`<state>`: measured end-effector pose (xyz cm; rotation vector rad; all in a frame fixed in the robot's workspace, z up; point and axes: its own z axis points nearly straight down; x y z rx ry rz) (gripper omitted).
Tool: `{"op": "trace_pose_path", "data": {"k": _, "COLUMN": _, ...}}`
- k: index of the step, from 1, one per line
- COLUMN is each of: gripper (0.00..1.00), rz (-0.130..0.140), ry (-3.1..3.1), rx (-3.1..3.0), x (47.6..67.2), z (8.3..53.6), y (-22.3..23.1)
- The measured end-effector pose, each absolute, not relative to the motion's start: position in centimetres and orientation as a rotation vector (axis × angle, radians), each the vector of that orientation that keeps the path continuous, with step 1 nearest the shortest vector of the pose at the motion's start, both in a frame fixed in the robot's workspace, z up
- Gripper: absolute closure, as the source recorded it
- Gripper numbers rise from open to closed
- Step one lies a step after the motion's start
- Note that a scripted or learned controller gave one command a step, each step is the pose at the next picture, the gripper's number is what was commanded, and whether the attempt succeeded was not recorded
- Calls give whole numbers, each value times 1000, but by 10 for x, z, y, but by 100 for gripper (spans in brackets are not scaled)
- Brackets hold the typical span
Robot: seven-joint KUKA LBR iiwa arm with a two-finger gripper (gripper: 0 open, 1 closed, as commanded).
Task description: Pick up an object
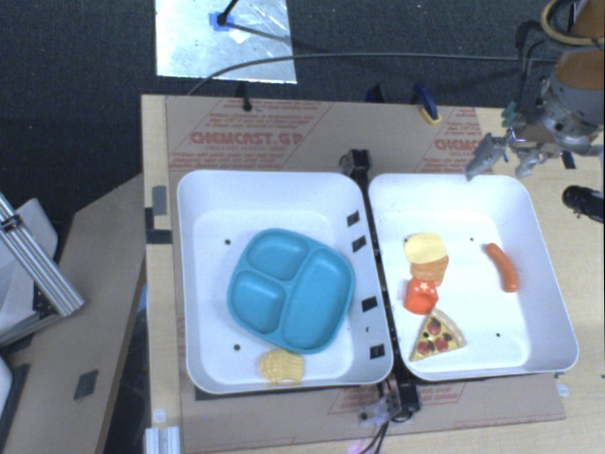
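Overhead, the tabletop (113, 244) is showing as a pale wood bench topped by a brown cardboard sheet (274, 130), with dark carpet lying beyond its far edge. Red print on the cardboard is reading "CHEMCAST", mirrored and upside down near the top left and again at the top right; smaller red print is peeking out under the bins' near edge, too small to read. A shiny silver square (225, 26) is lying on the carpet with a bit of blue tape on it, and a black cable (378, 57) is running from there toward the arm. An aluminium rail (33, 258) is jutting in at the left edge.

Two white bins are sitting side by side, joined by black clips. The left bin (203, 206) is carrying a blue divided plate (290, 291) and, just beside its near rim, a yellow corn piece (282, 366). The right bin (539, 244) is holding a yellow and orange toy cup (427, 258), a red toy (421, 296) touching it, a pizza slice (438, 336) near the front, and an orange sausage (501, 266) well apart on the right.

The claw (504, 156) is hanging over the far rim of the right bin, its fingers spread wide and gripping nothing.
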<state>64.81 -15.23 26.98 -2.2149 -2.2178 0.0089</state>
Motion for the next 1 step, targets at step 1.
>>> {"op": "trace_pose_path", "data": {"k": 1, "gripper": 0, "rz": -2, "ry": -2227, "rx": -2219, "x": 650, "z": 277, "y": -152}}
